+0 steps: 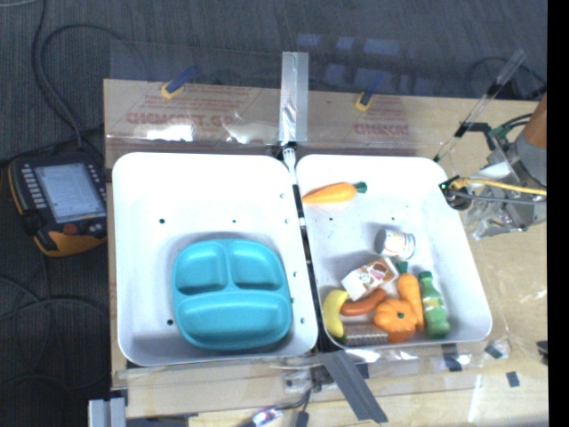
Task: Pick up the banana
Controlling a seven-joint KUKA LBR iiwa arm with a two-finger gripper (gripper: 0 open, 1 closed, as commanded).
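Both bins: left bin and right bin smooth white plastic, slight sheen.
Divided tray: turquoise plastic, smooth, semi-gloss.
Banana: yellow plastic look, smooth, soft highlight.
Carrot: orange, smooth, glossy.
Green bottle: shiny plastic.
Bench top: pale wood, matt.
Centre post between bins: bright bare metal, reflective.
Floor: dark carpet, rough ribbed weave.
Pendant: matt dark casing, glassy screen.
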